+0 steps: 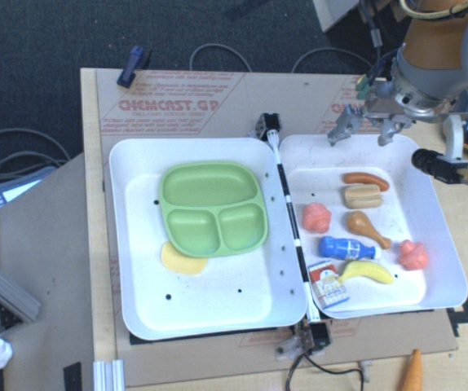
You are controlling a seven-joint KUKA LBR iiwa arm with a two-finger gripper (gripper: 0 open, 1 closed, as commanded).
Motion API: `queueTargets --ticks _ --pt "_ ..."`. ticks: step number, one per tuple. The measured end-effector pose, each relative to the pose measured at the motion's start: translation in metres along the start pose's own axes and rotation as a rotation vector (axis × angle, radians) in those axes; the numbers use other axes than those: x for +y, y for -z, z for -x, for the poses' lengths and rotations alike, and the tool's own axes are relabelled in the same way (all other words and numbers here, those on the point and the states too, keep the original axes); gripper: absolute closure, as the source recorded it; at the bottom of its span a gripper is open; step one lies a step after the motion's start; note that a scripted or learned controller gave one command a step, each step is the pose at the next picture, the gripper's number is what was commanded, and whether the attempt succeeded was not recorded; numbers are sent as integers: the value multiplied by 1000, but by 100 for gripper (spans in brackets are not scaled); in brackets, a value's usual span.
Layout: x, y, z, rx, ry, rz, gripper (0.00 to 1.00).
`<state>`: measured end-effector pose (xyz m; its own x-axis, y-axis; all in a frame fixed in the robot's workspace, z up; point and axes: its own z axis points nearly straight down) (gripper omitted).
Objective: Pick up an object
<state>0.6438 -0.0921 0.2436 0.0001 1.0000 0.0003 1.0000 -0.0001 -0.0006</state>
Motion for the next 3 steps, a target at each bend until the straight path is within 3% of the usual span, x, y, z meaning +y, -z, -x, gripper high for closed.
queueTargets --ticks 1,2,3 --pt "6 -46 69 0 0 -1 0" --pt "15 -160 68 0 1 -1 0" --pt "-17 -159 40 0 1 0 0"
